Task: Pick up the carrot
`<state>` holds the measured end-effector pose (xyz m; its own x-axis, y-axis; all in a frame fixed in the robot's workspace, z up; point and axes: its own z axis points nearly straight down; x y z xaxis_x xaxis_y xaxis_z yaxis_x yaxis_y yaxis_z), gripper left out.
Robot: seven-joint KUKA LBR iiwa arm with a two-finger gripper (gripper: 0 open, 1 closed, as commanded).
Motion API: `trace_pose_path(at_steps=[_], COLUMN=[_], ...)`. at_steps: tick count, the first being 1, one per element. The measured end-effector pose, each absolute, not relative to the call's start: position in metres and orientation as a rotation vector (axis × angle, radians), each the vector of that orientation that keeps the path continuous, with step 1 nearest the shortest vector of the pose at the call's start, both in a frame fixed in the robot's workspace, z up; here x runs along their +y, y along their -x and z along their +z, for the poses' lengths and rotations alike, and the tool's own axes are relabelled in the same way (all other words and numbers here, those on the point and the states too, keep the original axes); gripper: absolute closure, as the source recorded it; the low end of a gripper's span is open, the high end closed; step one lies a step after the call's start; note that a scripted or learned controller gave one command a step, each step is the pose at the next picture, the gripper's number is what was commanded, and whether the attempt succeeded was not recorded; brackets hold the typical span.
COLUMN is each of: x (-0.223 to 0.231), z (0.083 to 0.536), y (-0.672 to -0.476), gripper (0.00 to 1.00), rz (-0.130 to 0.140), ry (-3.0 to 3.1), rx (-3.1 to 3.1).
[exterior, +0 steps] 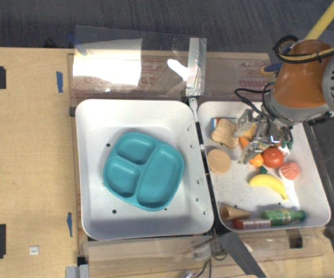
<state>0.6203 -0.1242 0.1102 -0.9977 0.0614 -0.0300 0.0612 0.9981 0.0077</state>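
Observation:
The carrot [254, 160] lies in the right bin [320, 204], orange with a small green top toward the bin's middle. Only parts of it show, because the gripper [259, 139] hangs right over it and covers its middle. A second orange patch of the carrot peeks out at the gripper's left side. The arm's orange band [298, 80] stands above the bin's far right corner. I cannot make out whether the carrot is held or still resting on the bin floor.
Crowded round the carrot are a red tomato [273, 156], a pink strawberry [291, 170], a banana [268, 183], a bread slice [224, 133] and a round cookie [219, 161]. A cone [234, 212] and bottles [282, 215] line the near wall. The left bin [91, 120] holds a teal divided plate [143, 169].

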Motion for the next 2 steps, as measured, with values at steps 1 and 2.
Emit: trace_pose_path(at_steps=[1, 2], x=[-0.1257, -0.1207], z=[0.1090, 0.1088], y=[-0.6105, -0.6125], gripper=[0.00, 0.00], rz=[0.001, -0.012], ry=[-0.144, -0.195], rx=[3.097, 3.099])
